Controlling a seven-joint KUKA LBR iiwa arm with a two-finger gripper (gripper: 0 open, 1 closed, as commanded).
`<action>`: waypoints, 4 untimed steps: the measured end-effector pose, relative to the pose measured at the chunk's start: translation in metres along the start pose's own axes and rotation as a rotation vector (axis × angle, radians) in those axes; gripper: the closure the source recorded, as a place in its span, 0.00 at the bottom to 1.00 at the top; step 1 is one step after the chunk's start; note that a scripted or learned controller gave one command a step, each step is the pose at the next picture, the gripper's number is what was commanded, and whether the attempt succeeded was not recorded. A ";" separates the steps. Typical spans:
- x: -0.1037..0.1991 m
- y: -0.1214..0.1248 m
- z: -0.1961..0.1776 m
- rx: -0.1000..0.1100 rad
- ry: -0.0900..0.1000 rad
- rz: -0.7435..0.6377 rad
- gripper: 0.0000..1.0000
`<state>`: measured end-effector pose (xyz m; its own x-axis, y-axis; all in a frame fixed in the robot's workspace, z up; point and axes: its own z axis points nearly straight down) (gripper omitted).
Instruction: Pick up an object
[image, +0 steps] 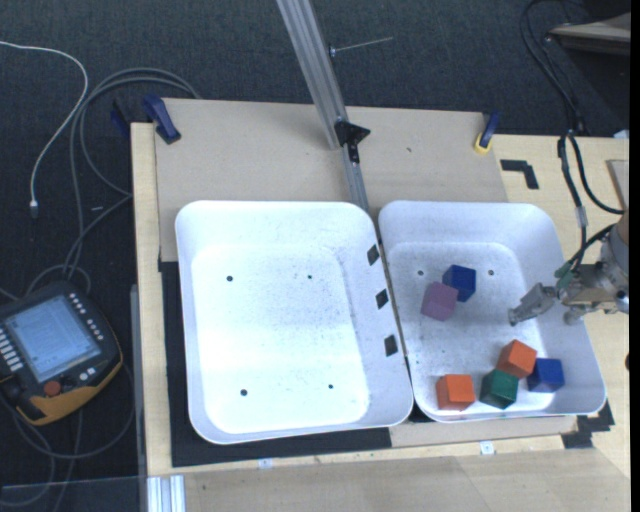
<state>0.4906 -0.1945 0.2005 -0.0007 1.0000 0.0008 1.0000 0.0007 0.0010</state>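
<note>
Camera view from above gives us two shallow white bins side by side on the bench: the left bin (200, 250) and the right bin (560, 240). We find every block in the right bin. A blue block (460, 281) sits near its middle, touching or just beside a pale purple block (439, 300) on its lower left. Along the near edge we see an orange block (455, 391), then a green block (499, 388) just beside it, with a second orange block (518, 356) tilted against the green one from above and a second blue block (546, 374) at the right end of that cluster.

We see the gripper (527, 306) reaching in from the right, over the right side of this bin, between the upper pair and the lower cluster and apart from both. Whether its jaws stand wide or narrow we cannot tell; it is too small and blurred. We see no block between them.
</note>
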 end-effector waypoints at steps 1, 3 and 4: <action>0.069 0.072 0.063 0.000 0.002 -0.009 0.00; 0.085 0.051 0.062 0.002 0.000 0.003 0.00; 0.076 0.104 0.000 -0.010 -0.004 -0.003 0.00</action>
<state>0.5946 -0.1187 0.2008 -0.0033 1.0000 -0.0028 0.9999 0.0033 0.0111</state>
